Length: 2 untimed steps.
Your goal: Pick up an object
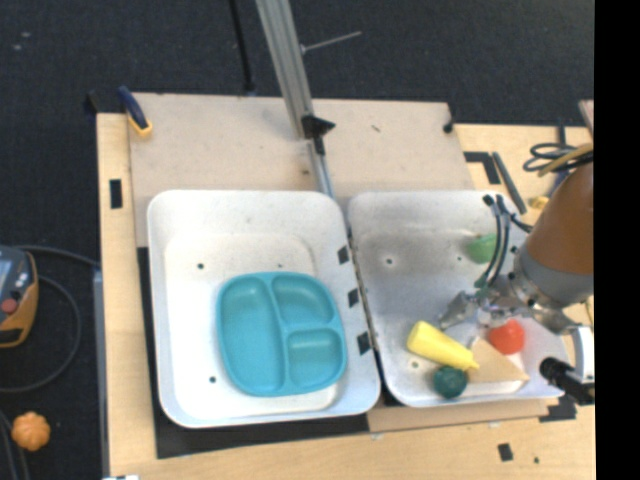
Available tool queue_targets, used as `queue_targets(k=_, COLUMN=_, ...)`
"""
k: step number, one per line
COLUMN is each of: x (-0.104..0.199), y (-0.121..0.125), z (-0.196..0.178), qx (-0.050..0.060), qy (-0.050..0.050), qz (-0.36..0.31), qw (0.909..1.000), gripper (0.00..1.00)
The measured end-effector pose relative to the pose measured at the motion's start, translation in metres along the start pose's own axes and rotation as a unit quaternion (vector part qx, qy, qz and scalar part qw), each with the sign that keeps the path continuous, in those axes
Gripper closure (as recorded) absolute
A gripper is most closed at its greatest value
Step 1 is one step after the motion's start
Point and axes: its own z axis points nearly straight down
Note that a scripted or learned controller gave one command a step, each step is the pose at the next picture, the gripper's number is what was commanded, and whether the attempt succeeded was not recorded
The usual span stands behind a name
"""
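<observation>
The bench (230,148) carries two white bins. The left bin (180,228) holds a teal divided tray (280,331). The right bin (410,238) holds the small things, crowded in its near right corner where the arm (565,238) comes down. The gripper (487,306) sits low among them; whether it is apart or together I cannot tell. Near it lie a yellow cone-like piece (438,346), a tan wedge (500,366), a red piece (508,337), a dark green ball (449,382), and farther off a pale green thing (482,247). The yellow piece looks light, stiff and smooth, likely slippery; across its thicker middle seems the best hold.
</observation>
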Motion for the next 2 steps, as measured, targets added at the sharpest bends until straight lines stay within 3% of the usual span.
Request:
queue_targets(k=1, x=-0.001, y=0.001, z=0.034, qx=-0.003, qy=-0.001, qz=0.001, qw=1.0000, gripper=0.00)
queue_targets(k=2, x=-0.001, y=0.003, z=0.020, qx=-0.005, qy=0.001, qz=0.002, qw=1.0000, gripper=1.00)
